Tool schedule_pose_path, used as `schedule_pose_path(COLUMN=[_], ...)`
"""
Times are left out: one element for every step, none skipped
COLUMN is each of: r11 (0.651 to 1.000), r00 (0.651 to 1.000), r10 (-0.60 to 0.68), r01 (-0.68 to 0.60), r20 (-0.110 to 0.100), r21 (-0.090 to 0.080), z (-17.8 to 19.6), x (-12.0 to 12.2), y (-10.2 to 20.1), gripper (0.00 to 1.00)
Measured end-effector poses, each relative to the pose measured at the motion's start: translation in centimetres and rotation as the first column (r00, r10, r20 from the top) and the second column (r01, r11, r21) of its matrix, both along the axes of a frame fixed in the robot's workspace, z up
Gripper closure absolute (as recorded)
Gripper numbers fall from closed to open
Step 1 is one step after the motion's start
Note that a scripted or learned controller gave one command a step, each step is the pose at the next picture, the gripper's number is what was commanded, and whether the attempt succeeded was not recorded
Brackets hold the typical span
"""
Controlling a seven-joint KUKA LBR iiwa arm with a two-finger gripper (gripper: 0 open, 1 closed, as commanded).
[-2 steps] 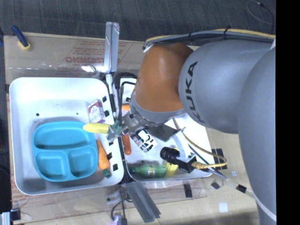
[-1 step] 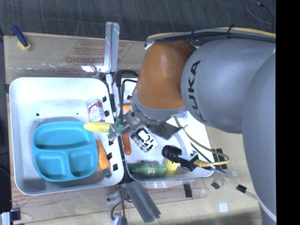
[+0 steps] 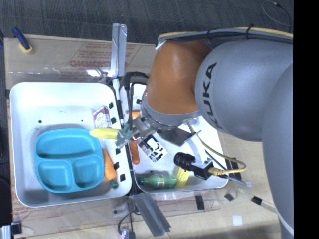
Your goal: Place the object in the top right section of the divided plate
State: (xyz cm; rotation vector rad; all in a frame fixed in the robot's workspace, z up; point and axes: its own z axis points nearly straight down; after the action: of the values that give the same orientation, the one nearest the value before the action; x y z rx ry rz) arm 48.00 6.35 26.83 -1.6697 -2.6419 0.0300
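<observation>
Divided plate (image 3: 67, 159) in left bin (image 3: 30, 98), carrot (image 3: 109, 166) beside

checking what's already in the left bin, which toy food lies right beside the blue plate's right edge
The carrot: orange, lying lengthwise along the right edge of the blue divided plate. The yellow banana sits higher, above the plate's top right corner, nearer the claw.

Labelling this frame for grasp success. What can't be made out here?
- Tool: small and cluttered at the bin divider; open or shut is unclear, as is whether it holds the yellow banana.
- Right bin: mostly covered by the arm; a green bottle is among what shows.
- Small packet by the blue plate: label too small to read.
- Carrot: its lower end is hard to separate from the plate rim.
</observation>
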Motion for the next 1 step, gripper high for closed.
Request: schedule_pose_path(r11=[0.998], r00=[0.998], r10=[0.066], r01=[-0.066], r20=[0.016], r21=[0.006], z=[-12.28], x=[-0.55], y=[7.15], gripper=[1.00])
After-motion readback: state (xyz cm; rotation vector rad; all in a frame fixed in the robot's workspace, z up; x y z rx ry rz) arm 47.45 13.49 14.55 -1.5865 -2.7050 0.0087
